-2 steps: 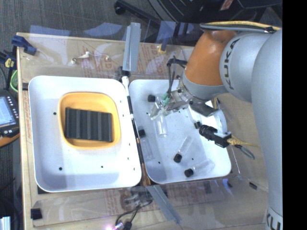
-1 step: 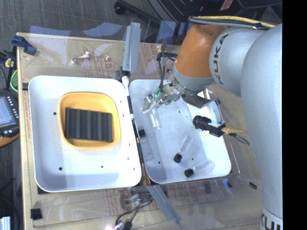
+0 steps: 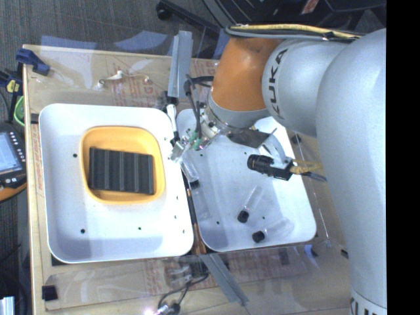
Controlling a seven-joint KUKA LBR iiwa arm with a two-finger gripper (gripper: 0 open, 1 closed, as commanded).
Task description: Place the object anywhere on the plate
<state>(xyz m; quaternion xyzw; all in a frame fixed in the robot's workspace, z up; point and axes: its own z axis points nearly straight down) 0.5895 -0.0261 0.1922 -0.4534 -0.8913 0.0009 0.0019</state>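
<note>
Ribbed black block (image 3: 121, 170) is lying flat in the middle of the yellow plate (image 3: 121, 135), which is sitting in the left bin (image 3: 59, 120). Gripper (image 3: 182, 146) is hanging over the wall between the bins, just right of the plate and apart from the block. Whether it is open, closed or carrying anything, cannot tell. Two small black pieces (image 3: 243, 215) are lying near in the right bin (image 3: 295, 215). If the block is the object, placement is looking done, with only the arm needing to clear off.

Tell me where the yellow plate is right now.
In the camera view, the yellow plate lies in the left white bin, slightly above its centre, with a dark ribbed block resting on it.
</note>
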